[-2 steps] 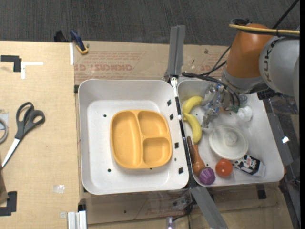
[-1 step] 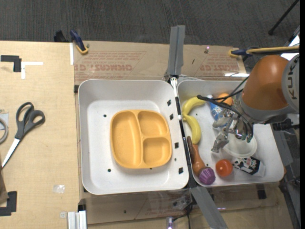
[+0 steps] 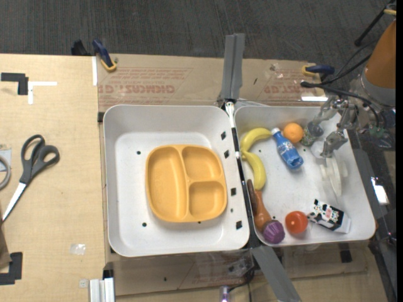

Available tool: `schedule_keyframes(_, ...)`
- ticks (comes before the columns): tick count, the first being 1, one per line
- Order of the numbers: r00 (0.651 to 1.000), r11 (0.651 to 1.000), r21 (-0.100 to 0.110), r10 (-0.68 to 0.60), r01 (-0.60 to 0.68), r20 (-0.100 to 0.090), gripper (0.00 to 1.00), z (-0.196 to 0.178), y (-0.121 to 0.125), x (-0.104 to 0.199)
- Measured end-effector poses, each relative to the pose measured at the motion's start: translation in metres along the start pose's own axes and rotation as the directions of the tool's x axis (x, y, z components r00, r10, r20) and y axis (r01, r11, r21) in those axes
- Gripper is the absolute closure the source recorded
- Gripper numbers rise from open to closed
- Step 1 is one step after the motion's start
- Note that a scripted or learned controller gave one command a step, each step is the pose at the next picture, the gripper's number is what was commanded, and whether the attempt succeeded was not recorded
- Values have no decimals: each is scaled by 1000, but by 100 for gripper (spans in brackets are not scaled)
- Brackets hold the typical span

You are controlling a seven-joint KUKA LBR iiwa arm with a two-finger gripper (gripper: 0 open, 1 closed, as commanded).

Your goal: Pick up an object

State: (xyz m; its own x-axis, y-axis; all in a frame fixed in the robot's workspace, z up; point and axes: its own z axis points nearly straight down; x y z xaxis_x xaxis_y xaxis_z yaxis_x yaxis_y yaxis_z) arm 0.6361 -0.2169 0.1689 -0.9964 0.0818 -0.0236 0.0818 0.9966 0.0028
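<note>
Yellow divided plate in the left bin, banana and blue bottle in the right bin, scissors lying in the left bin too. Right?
Not quite. The camera view shows the scissors on the bench left of the left bin, not in it. The plate, banana and bottle are as stated.

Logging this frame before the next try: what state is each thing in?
Gripper: over the right bin's far corner, holding nothing.
Bottle: lying flat, capped.
Banana: lying by the divider.
Divided plate: upright in the left bin.
Scissors: slightly open, on the bench.
</note>
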Motion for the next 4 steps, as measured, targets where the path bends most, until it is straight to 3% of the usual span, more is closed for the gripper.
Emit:
schedule_keyframes(1, 998, 999, 4, 53, -53, -15, 0, 50, 15, -7)
schedule_keyframes(2, 999, 999, 3, 39, -38, -19, 0, 76, 57, 4)
schedule_keyframes(3, 990, 991, 7, 137, -137, -22, 0, 77, 89, -11)
schedule_keyframes(4, 991, 991, 8, 136, -136, -16, 100, 66, 88, -12)
